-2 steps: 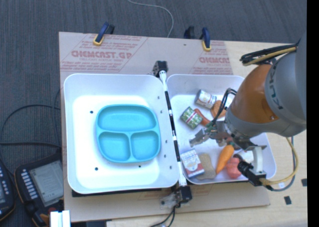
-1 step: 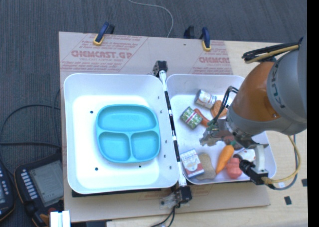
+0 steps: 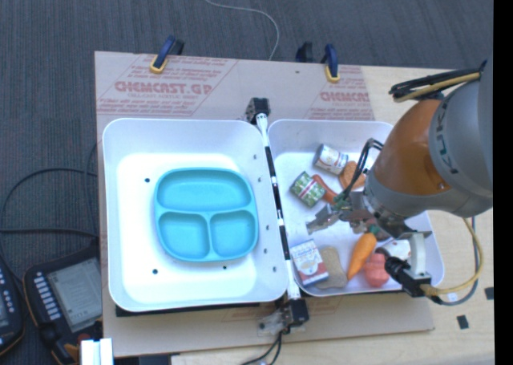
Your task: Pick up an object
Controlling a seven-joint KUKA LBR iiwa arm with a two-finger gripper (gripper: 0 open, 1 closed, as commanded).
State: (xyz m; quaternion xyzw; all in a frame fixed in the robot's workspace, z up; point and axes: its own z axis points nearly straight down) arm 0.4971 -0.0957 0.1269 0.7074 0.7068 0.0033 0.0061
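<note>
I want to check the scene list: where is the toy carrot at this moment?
The toy carrot lies in the right bin, near its front edge, between the brown block and the red piece, just below the gripper.

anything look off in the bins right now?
Nothing damaged or spilled. The light blue three-compartment plastic tray lies flat in the left white bin. In the right white bin, the toy items lie jumbled at odd angles: a small silver can on its side, an orange plastic carrot slanted.
</note>
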